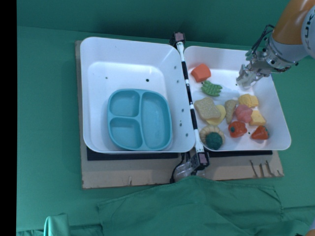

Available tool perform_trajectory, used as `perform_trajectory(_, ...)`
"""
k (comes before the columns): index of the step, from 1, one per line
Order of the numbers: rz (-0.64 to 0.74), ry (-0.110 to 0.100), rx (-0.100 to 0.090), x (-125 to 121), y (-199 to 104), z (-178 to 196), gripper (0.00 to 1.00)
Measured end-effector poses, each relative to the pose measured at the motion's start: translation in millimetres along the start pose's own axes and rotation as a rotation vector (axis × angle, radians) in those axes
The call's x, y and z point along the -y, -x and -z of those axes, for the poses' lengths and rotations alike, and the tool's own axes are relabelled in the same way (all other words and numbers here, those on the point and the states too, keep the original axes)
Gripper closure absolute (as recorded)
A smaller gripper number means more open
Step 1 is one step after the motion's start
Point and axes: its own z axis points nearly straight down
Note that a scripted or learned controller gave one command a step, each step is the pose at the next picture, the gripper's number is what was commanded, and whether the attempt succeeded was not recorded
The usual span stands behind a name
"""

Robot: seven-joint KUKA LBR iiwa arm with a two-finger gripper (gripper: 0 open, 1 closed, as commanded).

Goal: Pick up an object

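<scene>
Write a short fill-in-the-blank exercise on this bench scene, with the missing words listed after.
1. The divided tray in the left bin is coloured ____.
2. That tray has ____ compartments.
3. The toy foods lie in the ____ bin.
4. The claw hovers over the right bin's ____ corner.

Missing words: blue; three; right; far right

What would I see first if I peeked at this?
Probably the heap of colourful toy food crowded in the right white bin. Next, the teal divided plate lying alone in the left white bin. Then the orange-banded arm, its gripper over the right bin's far edge.
</scene>
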Motion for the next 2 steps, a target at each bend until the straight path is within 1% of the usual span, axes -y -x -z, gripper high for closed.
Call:
perform_trajectory(1,0.007,0.007,0.0,-47.5,-1.8,100.7,1.0)
perform_trajectory(2,0.008,0.001,-0.002,-84.4,-26.6,136.7,1.0)
